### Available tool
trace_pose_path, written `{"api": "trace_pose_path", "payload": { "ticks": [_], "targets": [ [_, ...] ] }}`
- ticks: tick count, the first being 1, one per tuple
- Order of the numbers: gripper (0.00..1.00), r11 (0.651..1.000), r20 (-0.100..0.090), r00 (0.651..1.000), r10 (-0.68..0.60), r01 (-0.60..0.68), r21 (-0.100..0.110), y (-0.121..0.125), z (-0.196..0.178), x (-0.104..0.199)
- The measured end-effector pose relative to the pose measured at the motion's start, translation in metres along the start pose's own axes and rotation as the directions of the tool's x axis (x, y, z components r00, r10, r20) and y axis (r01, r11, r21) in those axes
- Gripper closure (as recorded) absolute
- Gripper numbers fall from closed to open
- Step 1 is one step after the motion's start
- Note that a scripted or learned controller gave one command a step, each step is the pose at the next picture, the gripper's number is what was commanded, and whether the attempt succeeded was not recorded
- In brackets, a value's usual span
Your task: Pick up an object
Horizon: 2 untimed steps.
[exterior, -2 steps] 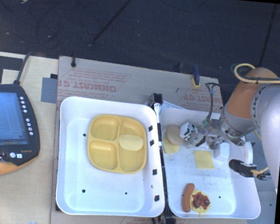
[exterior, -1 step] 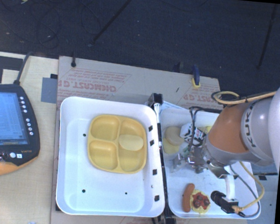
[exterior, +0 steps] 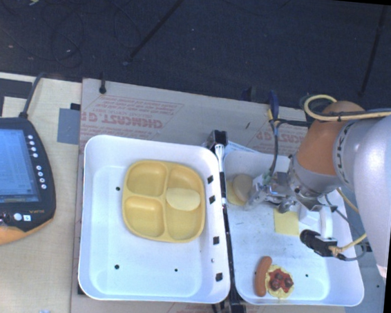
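Note:
The right bin (exterior: 348, 290) holds a tan round bun (exterior: 239, 187) at its upper left. A flat yellow cheese slice (exterior: 287, 224) lies near the middle. At the front lie a hot dog sausage (exterior: 261, 275) and a small yellow disc topped with red (exterior: 280, 281). My gripper (exterior: 269, 194) hangs low over the right bin's upper part, just right of the bun and up-left of the cheese slice. I see nothing held in it.
The left bin (exterior: 94, 260) carries a yellow divided plate (exterior: 144, 213) with a pale round piece (exterior: 182, 199) in its upper right compartment. A tablet pendant (exterior: 6, 174) lies left of the bins. A black cable connector (exterior: 317, 242) hangs by the arm.

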<state>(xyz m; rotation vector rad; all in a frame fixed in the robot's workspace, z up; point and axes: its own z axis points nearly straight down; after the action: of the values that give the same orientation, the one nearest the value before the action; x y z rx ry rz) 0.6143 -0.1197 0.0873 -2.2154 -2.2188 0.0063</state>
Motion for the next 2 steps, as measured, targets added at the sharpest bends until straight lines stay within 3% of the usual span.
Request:
{"api": "trace_pose_path", "payload": {
  "ticks": [1, 2],
  "targets": [
    [0.00, 0.998, -0.020, 1.000, 0.009, -0.007, 0.058, 0.019, 0.001, -0.007],
    [0.00, 1.000, 0.000, 1.000, -0.001, 0.001, -0.002, 0.029, 0.000, 0.038]
  ]
}}
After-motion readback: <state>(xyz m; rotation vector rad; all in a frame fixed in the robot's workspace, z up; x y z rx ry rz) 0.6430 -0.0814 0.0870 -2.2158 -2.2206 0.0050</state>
